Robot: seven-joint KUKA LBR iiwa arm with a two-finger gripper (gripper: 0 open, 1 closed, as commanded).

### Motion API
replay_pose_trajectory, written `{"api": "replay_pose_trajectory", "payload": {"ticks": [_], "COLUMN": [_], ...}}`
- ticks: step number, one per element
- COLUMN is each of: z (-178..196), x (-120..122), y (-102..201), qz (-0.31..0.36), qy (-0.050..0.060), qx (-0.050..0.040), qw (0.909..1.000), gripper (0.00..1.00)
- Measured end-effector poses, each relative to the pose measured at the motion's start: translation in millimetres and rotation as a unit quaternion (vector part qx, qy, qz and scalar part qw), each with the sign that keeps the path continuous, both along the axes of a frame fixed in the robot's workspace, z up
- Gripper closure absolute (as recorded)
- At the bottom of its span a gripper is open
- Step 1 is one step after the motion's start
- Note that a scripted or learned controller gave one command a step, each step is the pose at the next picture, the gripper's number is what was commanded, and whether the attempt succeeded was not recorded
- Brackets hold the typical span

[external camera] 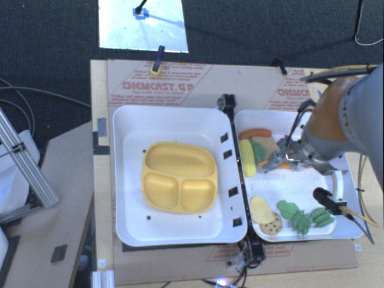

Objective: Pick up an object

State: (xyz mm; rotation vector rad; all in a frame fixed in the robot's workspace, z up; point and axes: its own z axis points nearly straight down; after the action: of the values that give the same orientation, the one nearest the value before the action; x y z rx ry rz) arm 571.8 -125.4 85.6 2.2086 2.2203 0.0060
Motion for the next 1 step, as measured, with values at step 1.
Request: {"api": "replay_pose_trajectory", "payload": {"ticks": [1], "z": [87.3], "x": [-52.9], "y": [-57.1], "qz": [-0.005], "qy": [0.001], "qx": [-0.0007], "qw": [1.0000], "gripper": [0.00]}}
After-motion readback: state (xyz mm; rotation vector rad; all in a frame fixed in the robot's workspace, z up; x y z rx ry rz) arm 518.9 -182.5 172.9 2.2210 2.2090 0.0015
